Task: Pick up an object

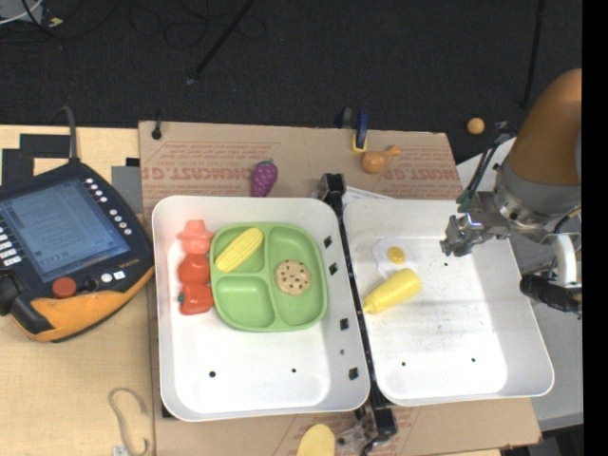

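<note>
- Hanging over the right bin [494,369] near its 2 o'clock edge, the gripper [456,238] points down and leftward; whether its fingers are open or closed cannot be told, and nothing shows between them.
- Yellow bottle [391,292] lies on its side on the bin floor at about 8 o'clock from the gripper, clearly apart from it, its narrow end toward 8 o'clock.
- Small yellow piece [396,254] sits on a pale disc just at 12 o'clock of the bottle, at 9 o'clock from the gripper, also apart from it.
- Arm [546,160], grey with an orange band, runs off from the gripper toward 2 o'clock.
- Left bin [256,388] holds a green tray [252,304] with three wells: corn [237,248] in the 10 o'clock well, a cookie [294,276] in the 3 o'clock well.
- Red toy [195,269] lies touching the tray's 9 o'clock edge.
- Purple grapes [264,177] rest on the cardboard [199,164] at 12 o'clock of the left bin.
- Tan gourd [379,159] sits on the cardboard at 12 o'clock of the right bin.
- Pendant [66,245] with a screen lies on the bench at 9 o'clock of the left bin.
- Yellow lemon [316,439] lies at 6 o'clock, below the gap between the bins.
</note>
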Available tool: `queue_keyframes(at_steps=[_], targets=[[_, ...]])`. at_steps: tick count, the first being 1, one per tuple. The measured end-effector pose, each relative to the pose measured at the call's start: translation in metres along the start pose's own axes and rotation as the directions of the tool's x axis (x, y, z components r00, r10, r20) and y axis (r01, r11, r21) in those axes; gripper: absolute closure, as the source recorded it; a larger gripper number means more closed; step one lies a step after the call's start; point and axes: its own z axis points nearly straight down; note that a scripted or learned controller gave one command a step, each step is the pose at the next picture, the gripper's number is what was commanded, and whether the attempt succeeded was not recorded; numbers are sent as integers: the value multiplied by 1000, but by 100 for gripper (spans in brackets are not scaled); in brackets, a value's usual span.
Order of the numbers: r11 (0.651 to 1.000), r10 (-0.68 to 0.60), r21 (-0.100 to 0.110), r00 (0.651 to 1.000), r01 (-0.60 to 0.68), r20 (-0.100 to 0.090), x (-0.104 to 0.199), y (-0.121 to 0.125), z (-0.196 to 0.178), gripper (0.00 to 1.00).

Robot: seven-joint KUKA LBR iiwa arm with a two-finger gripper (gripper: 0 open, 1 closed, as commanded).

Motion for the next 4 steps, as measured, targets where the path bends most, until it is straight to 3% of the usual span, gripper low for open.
queue_keyframes(at_steps=[1, 2, 4], targets=[[1000, 1, 4, 1000, -1, -1, -2, 0, -14, 100], [1000, -4, 9, 1000, 4, -3, 52, -10, -3, 100], [1000, -5, 9, 1000, 5, -3, 166, -39, -22, 100]])
